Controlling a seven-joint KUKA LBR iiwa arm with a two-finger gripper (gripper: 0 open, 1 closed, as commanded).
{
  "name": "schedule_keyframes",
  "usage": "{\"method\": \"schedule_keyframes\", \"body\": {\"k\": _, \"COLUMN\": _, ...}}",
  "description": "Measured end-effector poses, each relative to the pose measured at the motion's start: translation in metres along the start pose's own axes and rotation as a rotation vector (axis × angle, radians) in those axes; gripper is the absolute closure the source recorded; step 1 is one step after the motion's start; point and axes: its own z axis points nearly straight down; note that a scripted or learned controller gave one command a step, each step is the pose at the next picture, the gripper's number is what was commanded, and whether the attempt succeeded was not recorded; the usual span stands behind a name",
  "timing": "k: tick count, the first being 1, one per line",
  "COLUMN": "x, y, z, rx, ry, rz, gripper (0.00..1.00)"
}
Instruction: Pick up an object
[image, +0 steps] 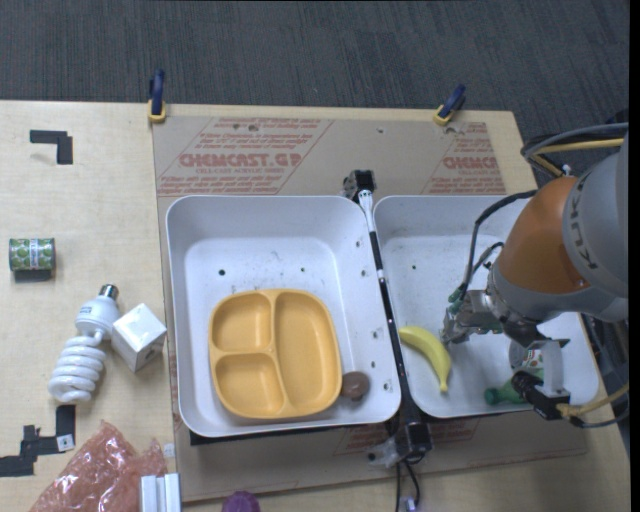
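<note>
Right then, gripper (458, 322) sat low in the right bin (420, 232), just right of the banana (430, 352) at lower centre-right; couldn't tell its state. Yellow divided plate (273, 352) and a small brown object (354, 385) lay in the left bin (260, 225).

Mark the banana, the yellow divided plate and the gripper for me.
banana (428, 352): camera view, middle of its curve.
yellow divided plate (300, 345): camera view, its large right compartment.
gripper (458, 325): camera view, between its fingertips.

Bench (90, 210) bears two bins (190, 300), bulb (82, 352), can (31, 256)
</note>
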Motion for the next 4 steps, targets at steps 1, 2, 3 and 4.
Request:
{"method": "schedule_keyframes", "body": {"k": 1, "x": -0.027, "y": 0.071, "z": 0.0, "rx": 0.0, "ry": -0.001, "rz": -0.002, "gripper": 0.0}}
{"method": "schedule_keyframes", "body": {"k": 2, "x": -0.006, "y": 0.009, "z": 0.0, "rx": 0.001, "ry": 0.0, "rz": 0.002, "gripper": 0.0}}
{"method": "schedule_keyframes", "body": {"k": 3, "x": -0.092, "y": -0.015, "z": 0.0, "rx": -0.002, "ry": 0.011, "rz": -0.006, "gripper": 0.0}}
{"method": "schedule_keyframes", "body": {"k": 4, "x": -0.092, "y": -0.013, "z": -0.011, "rx": -0.005, "ry": 0.011, "rz": -0.008, "gripper": 1.0}}
